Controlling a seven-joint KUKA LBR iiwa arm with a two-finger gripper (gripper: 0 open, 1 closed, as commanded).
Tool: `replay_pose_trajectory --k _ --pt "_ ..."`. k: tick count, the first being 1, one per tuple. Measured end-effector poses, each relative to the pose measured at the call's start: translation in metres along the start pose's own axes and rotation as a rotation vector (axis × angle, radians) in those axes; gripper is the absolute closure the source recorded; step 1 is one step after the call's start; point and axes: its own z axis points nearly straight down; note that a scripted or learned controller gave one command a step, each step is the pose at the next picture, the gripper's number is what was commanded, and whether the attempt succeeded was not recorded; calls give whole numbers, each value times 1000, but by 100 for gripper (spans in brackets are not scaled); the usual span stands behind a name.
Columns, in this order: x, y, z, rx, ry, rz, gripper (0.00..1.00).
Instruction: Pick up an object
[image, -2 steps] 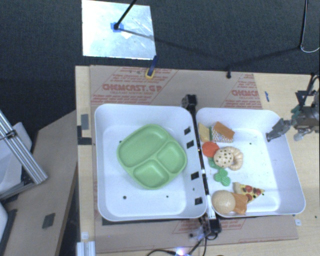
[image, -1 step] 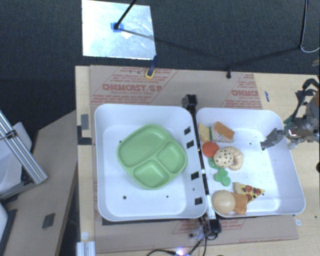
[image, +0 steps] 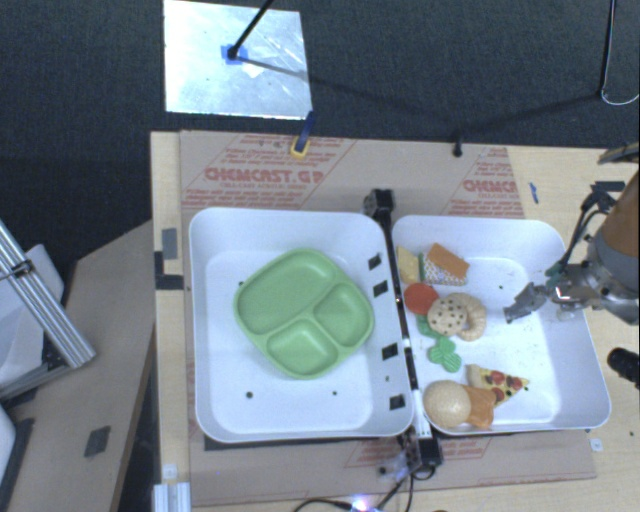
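White plastic, two shallow bins lying side by side on the bench. Camera view: the left white bin is holding a light green divided plastic plate, three compartments, sitting roughly in the middle.

The right white bin is holding the toy food, all of it gathered along its left half. The grey two-finger gripper is reaching in from the right, hanging over the bare middle of this bin. Fingers are appearing slightly spread with nothing between them; the tips are small and dark, so the gap is hard to read.

Relative to the fingers:
- Round beige cookie with dark chips is lying just beside the tips, toward the divider, apart from them.
- Red round tomato-like piece is sitting beyond the cookie, touching it.
- Orange and white sandwich wedge is lying up and away from the tips, a yellow cheese-like block next to it.
- Small green leafy piece is sitting below the cookie.
- Pizza slice with red dots is lying below the tips, near.
- Tan round bread roll is resting farthest down, touching an orange wedge piece.
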Motion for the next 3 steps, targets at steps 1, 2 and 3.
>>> replay_pose_trajectory --k 1,2,3 --pt "0 -8 46 -2 -1 1 0" --pt "1 -8 98 -3 -1 0 0" --pt "0 -6 85 -8 -2 1 100"
